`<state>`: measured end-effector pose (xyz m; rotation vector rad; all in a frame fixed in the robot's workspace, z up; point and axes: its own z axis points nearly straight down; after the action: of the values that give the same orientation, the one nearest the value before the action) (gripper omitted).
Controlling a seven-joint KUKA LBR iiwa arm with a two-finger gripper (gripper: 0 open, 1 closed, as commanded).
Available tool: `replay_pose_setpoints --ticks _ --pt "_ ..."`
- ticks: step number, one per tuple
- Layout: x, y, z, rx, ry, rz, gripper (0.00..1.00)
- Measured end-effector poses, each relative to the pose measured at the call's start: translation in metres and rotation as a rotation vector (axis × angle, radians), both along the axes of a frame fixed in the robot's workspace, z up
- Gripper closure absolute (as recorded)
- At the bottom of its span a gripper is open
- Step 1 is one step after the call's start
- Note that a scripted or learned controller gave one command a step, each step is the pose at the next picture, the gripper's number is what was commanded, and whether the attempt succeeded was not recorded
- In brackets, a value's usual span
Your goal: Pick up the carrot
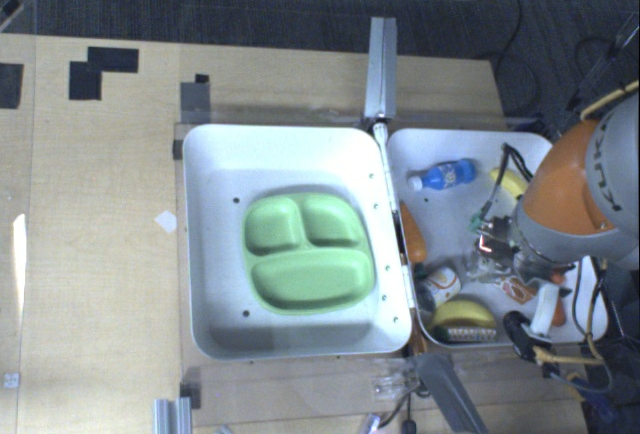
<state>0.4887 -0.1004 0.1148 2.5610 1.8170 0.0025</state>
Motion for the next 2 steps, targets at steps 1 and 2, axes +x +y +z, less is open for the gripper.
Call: replay_pose_setpoints --ticks 1,2 --pt "0.002 -0.022 -0.026 0.007 -0.006 -0.217 1.0" --pt "0.008 -0.066 -0.025 0.031 -0.001 -0.424 1.0"
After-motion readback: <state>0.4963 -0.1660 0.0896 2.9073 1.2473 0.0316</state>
